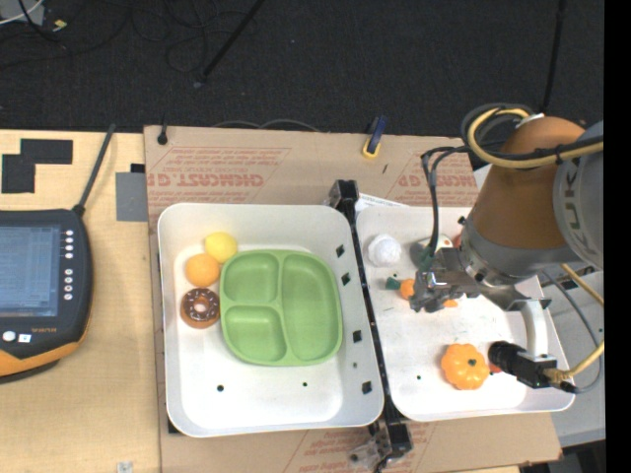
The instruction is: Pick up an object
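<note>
Carrot (pixel 401 287) lies lengthwise left-right beside gripper (pixel 426 296).

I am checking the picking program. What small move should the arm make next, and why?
Probably lower the tool a little onto the small orange object in the right bin. The tool sits just beside it, and nothing can be seen held in it.

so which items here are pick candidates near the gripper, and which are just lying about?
Job in hand (right bin):
gripper
small orange piece
white ball
toy pumpkin

Lying about:
green divided plate, lemon, orange, donut in left bin
teach pendant
</note>
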